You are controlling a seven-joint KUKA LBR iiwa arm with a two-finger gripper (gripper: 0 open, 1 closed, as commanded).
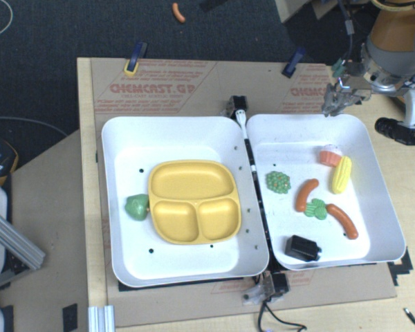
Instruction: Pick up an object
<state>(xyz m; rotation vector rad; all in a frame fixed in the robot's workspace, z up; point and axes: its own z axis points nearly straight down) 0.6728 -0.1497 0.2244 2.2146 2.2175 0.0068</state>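
Note:
My gripper (334, 104) hangs over the far rim of the right bin (382, 185), near its back corner, well above the toys. Inside that bin lie a yellow corn cob (342, 173), a salmon-pink piece (329, 157) just behind it, a green knobbly ball (278, 182), two orange sausages (306, 194) (342, 221), a small green leafy toy (317, 209) between them, and a black block (303, 248) near the front. All of these rest on the bin floor, apart from the gripper.
The left bin (124, 158) holds a yellow divided plate (194, 200) and a green lump (136, 206) at its left side. A black clip (238, 106) sits where the bins meet at the back. Clamps (133, 59) (293, 62) stand on the far board edge.

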